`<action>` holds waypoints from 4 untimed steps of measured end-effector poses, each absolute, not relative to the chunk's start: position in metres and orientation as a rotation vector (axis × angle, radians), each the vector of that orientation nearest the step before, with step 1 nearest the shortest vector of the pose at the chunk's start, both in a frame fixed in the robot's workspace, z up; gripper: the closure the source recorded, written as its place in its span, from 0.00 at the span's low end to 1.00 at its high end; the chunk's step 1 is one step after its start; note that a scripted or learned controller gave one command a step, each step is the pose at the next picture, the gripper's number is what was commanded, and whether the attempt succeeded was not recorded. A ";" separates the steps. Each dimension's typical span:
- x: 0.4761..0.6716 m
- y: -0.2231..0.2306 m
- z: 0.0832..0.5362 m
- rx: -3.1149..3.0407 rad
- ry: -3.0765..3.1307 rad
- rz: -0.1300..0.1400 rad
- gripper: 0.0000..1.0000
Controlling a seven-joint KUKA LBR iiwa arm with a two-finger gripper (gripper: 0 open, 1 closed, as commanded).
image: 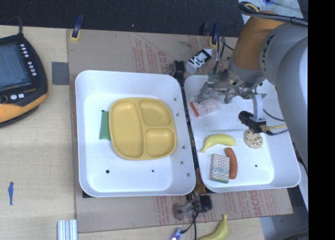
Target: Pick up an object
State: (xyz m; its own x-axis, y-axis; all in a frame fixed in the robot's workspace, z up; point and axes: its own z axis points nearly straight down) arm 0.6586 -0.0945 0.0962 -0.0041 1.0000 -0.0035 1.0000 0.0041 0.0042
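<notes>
Up top, claw point(215, 93) hovers over packet point(205, 107), grasping nothing.

A green item point(104, 125) lies mostly hidden under the yellow tray point(142, 127).

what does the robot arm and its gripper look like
The arm is bulky, rounded and light grey, with a broad orange band above the wrist. The gripper is a small grey metal assembly, with thin dark cables running beside it.
</notes>
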 end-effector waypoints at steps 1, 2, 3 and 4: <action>0.658 -0.095 0.096 2.214 2.223 0.001 0.00; 0.659 -0.096 0.096 2.213 2.222 0.002 0.00; 0.645 -0.097 0.096 2.210 2.223 0.004 0.00; 0.626 -0.103 0.096 2.210 2.224 0.006 0.00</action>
State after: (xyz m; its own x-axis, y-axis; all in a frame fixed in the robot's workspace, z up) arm 0.6259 -0.1030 0.0965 -0.0062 1.0000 -0.0021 1.0000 0.0062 0.0072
